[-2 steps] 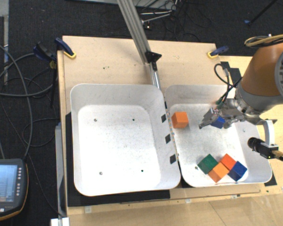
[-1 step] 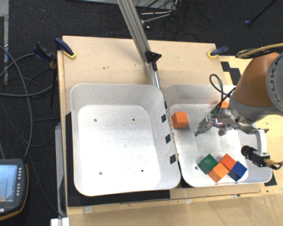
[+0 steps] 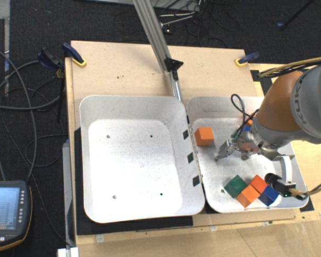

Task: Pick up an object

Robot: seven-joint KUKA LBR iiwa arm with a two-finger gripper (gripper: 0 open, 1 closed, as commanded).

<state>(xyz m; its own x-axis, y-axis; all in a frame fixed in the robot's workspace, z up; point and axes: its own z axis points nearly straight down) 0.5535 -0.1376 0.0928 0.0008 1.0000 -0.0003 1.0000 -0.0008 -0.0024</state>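
An orange cube (image 3: pixel 204 136) sits alone in the right bin (image 3: pixel 214 107), probably light, rigid and easy to pinch across flat opposite faces. Just right, the gripper (image 3: pixel 225 152) hangs with fingers seemingly apart, empty.

One fixed camera looks down slantwise from above on both white bins (image 3: pixel 96 111).

Two bins sit side by side on the bench (image 3: pixel 214 63). In the right bin (image 3: pixel 214 108), one block (image 3: pixel 204 136) sits by its left wall, and three more blocks (image 3: pixel 251 190) cluster against its front edge.
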